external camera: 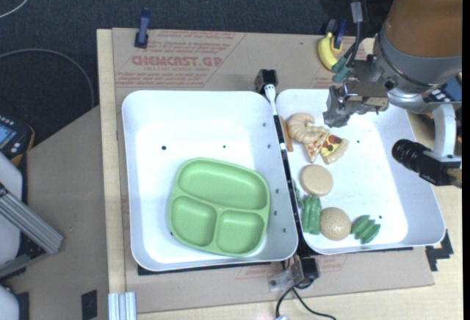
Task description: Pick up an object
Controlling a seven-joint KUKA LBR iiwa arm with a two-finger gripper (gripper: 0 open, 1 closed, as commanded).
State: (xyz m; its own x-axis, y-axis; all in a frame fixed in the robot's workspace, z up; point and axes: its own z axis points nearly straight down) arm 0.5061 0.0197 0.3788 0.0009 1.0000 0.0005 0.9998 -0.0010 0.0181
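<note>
Your pincer (336, 117) hangs over the upper part of the right bin (400, 179), just at 2 o'clock from the pizza slice (328, 147); you cannot tell from this slanted view whether it is released or clenched, and nothing shows held in it.

The nearest candidates lie in a cluster toward the right bin's 10 o'clock corner: a croissant (298, 125) touching the pizza slice. Toward 6 o'clock from them sit a round tan bun (316, 180), a green pod (312, 213), a second bun (335, 223) touching that pod, and another small green piece (365, 228). The left bin (147, 135) carries a green divided plate (219, 206).

These look like toy foods, so judge them light and fairly stiff, with smooth, somewhat slippery skins. The pizza slice looks flat and thin, so you would have to close across its narrow width, near the tip. The croissant is probably the easier take: grip it across its plump middle. Because the two touch, a descent between them could nudge one aside.
</note>
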